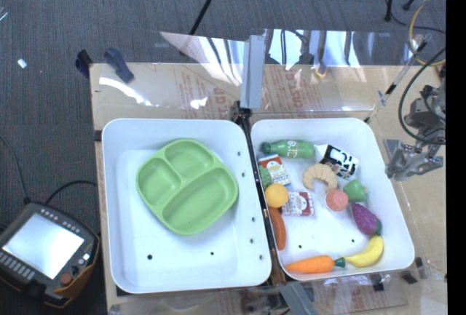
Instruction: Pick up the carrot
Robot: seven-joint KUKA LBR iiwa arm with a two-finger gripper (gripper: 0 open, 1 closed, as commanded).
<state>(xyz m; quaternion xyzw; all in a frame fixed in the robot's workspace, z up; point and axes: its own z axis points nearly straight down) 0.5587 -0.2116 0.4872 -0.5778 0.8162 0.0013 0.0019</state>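
Plainly, the hardest thing to read is the gripper point(409, 161). It shows as a grey, cluttered shape just outside the right wall of the right bin point(389, 193), partly mixed up with cables near the frame edge. How far open it is cannot be told, and nothing can be seen in its hold.

The carrot point(314, 263) lies flat along the near wall of the right bin. It is orange, with its green top pointing right and almost touching the banana point(368, 253). It is uncovered and well apart from the gripper.

A second orange, elongated piece point(278, 228) lies against the bin's left wall below the orange point(276, 195) — what it is stays unclear.

The green bottle point(288, 149) carries pale lettering and the red-and-white packet point(298, 204) has print, but both are too small to read. So is the packet point(274, 172) beside the bottle. Reddish lettering on the bench top point(219, 99) behind the bins is washed out by glare.

The left bin point(116, 197) holds a green divided plate point(187, 185). At the lower left, a handheld screen unit point(44, 254) is cut off by the frame edge.
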